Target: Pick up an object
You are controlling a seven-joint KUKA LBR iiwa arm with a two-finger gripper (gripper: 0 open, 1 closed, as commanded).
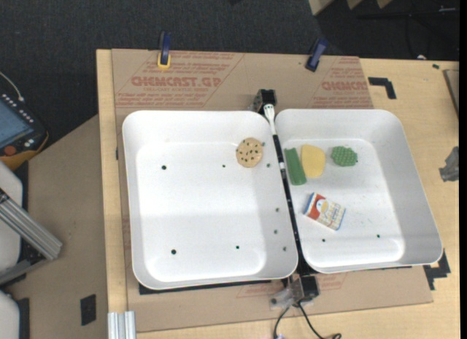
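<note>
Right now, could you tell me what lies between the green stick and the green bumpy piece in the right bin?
The camera view shows a yellow piece lying between the green stick and the green bumpy piece.

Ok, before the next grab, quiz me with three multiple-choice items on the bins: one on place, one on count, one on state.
1. Where is the cookie?
A. left bin, near its top right corner
B. right bin, centre
C. on the cardboard

2. How many things lie in the right bin?
A. two
B. four
C. six

3. How does the green bar lie against the yellow piece?
A. stacked on top of it
B. side by side, at its left
C. in the other bin

Answers: 1 A, the cookie sits just left of the divide. 2 B, green bar, yellow piece, green round piece and small packet. 3 B, the two lie next to each other by the bin's left wall.
</note>
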